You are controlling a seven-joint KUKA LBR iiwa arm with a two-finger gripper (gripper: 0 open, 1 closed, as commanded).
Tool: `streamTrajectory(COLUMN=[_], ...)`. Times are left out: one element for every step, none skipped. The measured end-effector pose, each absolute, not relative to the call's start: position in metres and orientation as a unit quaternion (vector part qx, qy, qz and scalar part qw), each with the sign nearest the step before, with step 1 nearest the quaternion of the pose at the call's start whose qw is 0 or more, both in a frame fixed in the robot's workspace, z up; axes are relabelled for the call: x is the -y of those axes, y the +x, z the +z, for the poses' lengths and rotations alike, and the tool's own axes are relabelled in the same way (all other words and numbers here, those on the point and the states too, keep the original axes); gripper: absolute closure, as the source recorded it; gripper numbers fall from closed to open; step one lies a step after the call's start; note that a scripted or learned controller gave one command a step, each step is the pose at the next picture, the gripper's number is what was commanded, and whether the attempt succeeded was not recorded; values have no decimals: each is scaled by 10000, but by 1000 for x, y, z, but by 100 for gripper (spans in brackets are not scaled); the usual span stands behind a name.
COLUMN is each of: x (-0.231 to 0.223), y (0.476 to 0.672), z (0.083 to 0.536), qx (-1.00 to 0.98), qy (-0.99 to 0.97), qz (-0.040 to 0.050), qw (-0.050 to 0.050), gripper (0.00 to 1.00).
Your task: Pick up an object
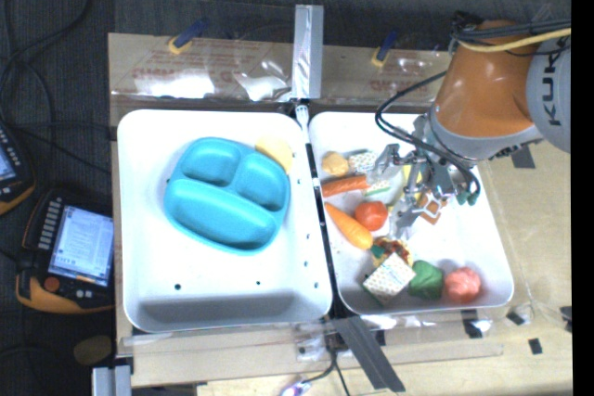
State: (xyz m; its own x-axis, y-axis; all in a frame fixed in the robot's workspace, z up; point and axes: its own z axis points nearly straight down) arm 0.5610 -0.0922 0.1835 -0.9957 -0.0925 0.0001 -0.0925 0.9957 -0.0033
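Observation:
My gripper (406,210) hangs low over the middle of the right bin (483,241), its metal fingers pointing down among the toy food. Just to its left lies a red tomato (370,214). Two orange carrots lie nearby, one (345,185) above the tomato and one (348,225) below it to the left. A patterned box (388,274), a green pepper (425,278) and a pink-red fruit (463,282) sit along the bin's near edge. A tan piece (335,164) rests at the bin's far left. Nothing visibly sits between the fingers.
The left bin (139,199) holds a blue sectioned tray (227,192) with a yellow piece (274,150) at its far edge. A metal divider post (307,51) stands behind the two bins. A handheld pendant (70,246) lies off the bench at left.

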Motion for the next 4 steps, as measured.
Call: streamTrajectory(x=[114, 115, 182, 204], y=[604, 605, 592, 561], z=[103, 113, 205, 187], qx=[-9994, -9994, -9986, -9999], qy=[-321, -323, 524, -144], qz=[-25, -48, -8, -21], qw=[119, 130, 21, 8], gripper=[0, 100, 100, 100])
